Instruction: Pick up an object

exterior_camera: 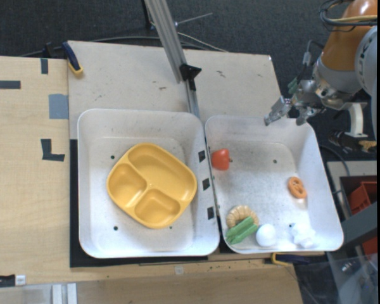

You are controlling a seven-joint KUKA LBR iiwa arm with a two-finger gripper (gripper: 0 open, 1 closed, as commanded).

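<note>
Looking down on the bench in the camera view, you have the gripper (286, 111) poised over the far rim of the right bin (316, 145), with its fingers spread and nothing between them. The pick has yet to start, so I judge this the approach.

Your candidates all lie in that bin: a red tomato-like piece (220, 159) near the left wall, an orange piece (296, 187) by the right wall, and along the near wall a green pod (241, 231) touching a tan ribbed piece (242, 216), then a white ball (265, 235) and a lumpy white piece (303, 235).

To do this well, pick one that stands apart; the red one has bare floor around it, though it sits close to the wall. Come down straight over it and leave finger room on the wall side.

The red and orange pieces look roundish, with no clear long axis. The green pod is the elongated one, running from near-left toward far-right.

The yellow divided plate (152, 185) sits in the left bin (92, 170).
</note>
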